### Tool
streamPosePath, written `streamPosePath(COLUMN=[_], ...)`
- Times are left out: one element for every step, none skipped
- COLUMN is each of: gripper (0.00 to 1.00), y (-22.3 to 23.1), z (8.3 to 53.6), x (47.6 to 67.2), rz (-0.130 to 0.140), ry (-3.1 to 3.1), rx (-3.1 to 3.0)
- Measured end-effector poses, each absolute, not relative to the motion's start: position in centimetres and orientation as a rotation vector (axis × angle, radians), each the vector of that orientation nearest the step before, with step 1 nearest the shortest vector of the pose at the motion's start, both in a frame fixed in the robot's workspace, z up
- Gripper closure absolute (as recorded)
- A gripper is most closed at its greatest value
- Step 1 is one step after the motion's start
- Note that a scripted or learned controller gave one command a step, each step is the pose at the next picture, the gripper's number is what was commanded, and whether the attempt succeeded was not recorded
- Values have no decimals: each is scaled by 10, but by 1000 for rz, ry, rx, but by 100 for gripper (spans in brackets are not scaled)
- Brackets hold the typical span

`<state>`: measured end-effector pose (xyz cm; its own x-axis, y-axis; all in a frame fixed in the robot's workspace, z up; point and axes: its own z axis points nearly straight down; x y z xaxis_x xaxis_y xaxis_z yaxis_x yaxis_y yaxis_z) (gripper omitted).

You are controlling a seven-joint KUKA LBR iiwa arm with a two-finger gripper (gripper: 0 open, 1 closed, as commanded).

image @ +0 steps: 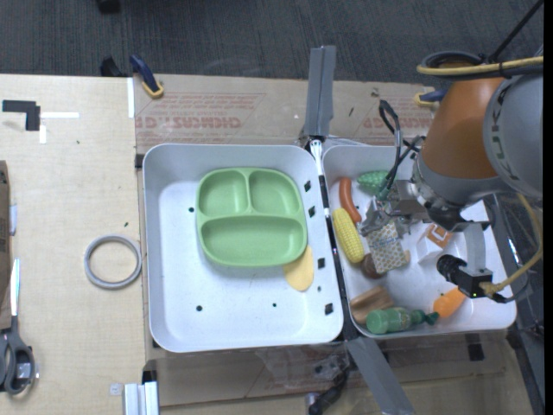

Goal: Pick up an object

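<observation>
My gripper (378, 221) hangs low in the right bin (494, 318), near its middle. Directly below it lies a speckled grey pouch (389, 251), close to or touching the gripper tip. A yellow corn cob (348, 234) lies just left of the gripper, beside a red hot dog (346, 198). A green leafy toy (373, 181) sits behind the gripper. At the bin's front lie a green bottle (393, 320), an orange carrot (449, 302) and a brown piece (370, 298). The arm hides part of the bin's right side.
The left bin (173, 301) holds a green divided plate (251, 217) with a yellow slice (301, 274) at its front right corner. On the bench to the left lie a grey tape ring (112, 260) and scissors (15, 357).
</observation>
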<state>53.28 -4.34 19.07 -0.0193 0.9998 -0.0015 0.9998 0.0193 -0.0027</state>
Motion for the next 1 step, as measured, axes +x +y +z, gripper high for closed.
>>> streamPosePath(gripper=[100], y=[-44], z=[199], x=[533], rz=[10], ry=[-2244], rx=[-2196])
